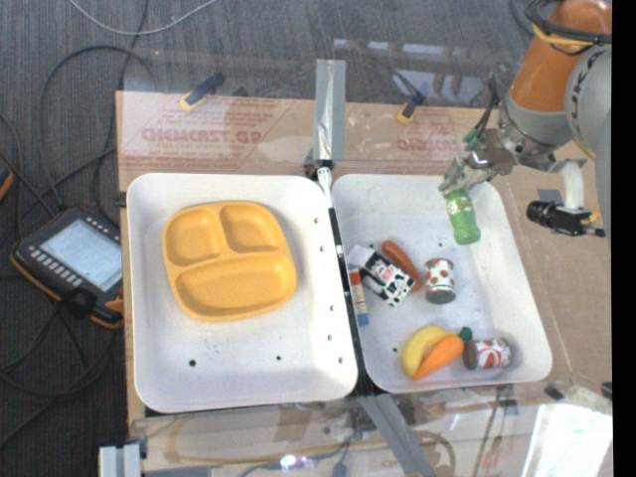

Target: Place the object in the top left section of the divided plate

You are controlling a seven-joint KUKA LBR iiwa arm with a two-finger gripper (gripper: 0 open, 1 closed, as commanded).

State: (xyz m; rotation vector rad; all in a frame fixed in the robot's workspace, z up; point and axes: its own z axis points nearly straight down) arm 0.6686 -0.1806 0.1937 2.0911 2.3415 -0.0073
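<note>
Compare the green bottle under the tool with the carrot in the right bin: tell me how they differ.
The green bottle is green and hangs upright from the tool, near the right bin's far side; the carrot is orange, lies flat on the bin floor near its front, and rests against a banana. The bottle is a blunt cylinder; the carrot tapers to a point. Both are small items within the right bin.

The arm [571, 63] is cut off at the right edge; fingers [459, 175] cover the green bottle's [463, 222] top

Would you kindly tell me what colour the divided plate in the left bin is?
The divided plate is orange-yellow, seen best in the camera view.
</note>
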